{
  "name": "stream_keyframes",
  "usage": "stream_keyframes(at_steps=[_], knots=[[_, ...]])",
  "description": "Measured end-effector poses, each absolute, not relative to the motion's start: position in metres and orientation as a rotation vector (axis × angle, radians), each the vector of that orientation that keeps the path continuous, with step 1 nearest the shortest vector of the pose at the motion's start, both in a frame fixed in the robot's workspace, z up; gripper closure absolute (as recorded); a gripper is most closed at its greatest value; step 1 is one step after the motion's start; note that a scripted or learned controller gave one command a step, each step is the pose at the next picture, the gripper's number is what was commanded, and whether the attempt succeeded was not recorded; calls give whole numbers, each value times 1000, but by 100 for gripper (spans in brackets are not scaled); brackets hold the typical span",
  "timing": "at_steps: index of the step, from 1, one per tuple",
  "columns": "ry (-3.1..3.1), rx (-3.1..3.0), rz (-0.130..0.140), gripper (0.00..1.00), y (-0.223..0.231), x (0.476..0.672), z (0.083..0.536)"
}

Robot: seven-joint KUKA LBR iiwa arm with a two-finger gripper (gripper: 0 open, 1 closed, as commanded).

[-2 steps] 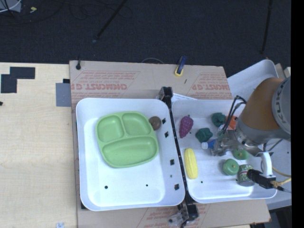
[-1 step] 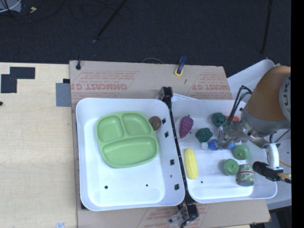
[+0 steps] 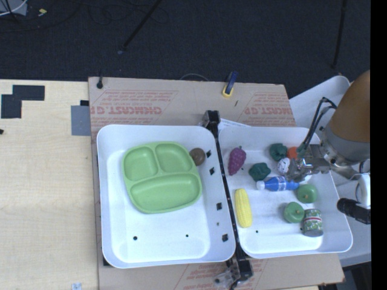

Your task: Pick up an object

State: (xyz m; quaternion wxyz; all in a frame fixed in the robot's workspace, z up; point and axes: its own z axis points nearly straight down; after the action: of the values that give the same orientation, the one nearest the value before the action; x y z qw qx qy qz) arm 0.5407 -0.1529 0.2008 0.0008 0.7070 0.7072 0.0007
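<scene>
Over the right bin (image 3: pixel 338 246), the gripper (image 3: pixel 300 167) hangs low above a tight cluster of toys, and whether it is spread or closed cannot be told from this slanted view. Just below and to its left lies a small blue bottle (image 3: pixel 279 185), its long axis running left to right across the bin, white cap toward the yellow corn (image 3: pixel 243 207). That bottle looks like the nearest target, so a short drop across its width seems to be what counts.
</scene>
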Motion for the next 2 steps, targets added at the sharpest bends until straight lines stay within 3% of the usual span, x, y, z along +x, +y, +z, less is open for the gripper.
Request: stream_keyframes(at_steps=[1,2], knots=[[2222,2220,1,100,-154,541,229],[2228,2223,-3,100,-101,517,220]])
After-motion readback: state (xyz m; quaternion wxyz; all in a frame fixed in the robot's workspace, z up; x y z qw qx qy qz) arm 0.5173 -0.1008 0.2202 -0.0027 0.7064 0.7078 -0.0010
